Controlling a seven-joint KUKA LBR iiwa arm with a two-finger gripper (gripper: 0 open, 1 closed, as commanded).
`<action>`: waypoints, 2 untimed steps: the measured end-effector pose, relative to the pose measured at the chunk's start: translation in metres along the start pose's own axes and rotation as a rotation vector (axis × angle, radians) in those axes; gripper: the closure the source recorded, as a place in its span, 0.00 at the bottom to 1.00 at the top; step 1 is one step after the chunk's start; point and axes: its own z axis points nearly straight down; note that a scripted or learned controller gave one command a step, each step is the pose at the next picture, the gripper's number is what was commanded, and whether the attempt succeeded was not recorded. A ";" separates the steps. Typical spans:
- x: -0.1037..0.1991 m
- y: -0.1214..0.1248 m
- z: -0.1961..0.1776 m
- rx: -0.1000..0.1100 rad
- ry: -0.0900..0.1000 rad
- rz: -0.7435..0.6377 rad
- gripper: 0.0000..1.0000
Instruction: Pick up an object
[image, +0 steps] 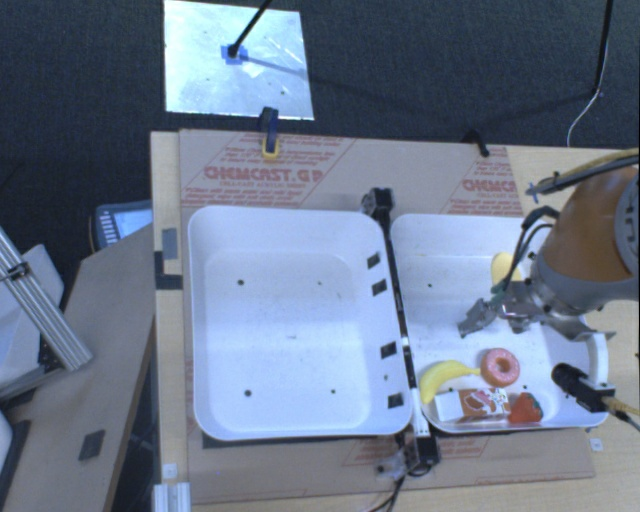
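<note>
From my console I saw the arm (590, 240) reaching in from the right over the right bin (440, 250), its orange band above the grey wrist. The gripper (478, 318) sat low over that bin's floor, roughly mid-bin, and I could not tell how it was set from this angle; nothing showed in its grasp. A yellow object (502, 267) lay just behind the wrist, partly hidden by it. Nearer the front wall, 3 items clustered: a banana (445, 376) curving along the left, a pink doughnut (500, 366) just right of it, and a red-and-white packet (488, 405) against the front rim, beside a small red piece (527, 408). The doughnut lay near the gripper but apart from it. The left bin (290, 330) stood beside the right one.
</note>
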 end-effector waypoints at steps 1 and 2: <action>0.076 0.028 -0.052 -0.017 -0.003 -0.005 0.00; 0.043 0.052 0.056 -0.007 -0.006 0.008 0.00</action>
